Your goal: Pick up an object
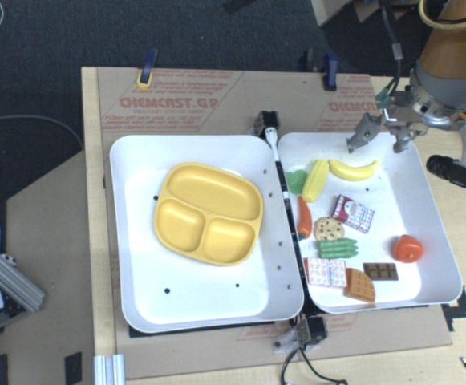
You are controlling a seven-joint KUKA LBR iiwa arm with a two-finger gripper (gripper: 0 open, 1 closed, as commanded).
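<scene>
The gripper hangs over the far rim of the right bin, its two fingers spread apart with nothing between them. Just below it, toward the camera, lies the banana, curved and yellow, near the far wall. Left of the banana sit the corn cob and a green piece, close against the divider between the bins. Farther from the gripper, in the middle of the bin, are a small red-and-white packet, a cookie, green beans and a carrot. The tomato sits alone nearer the right wall, with bare white floor around it. A chocolate bar, a waffle and a printed card crowd the near edge. Well to the left, the other bin holds a yellow divided tray.
</scene>
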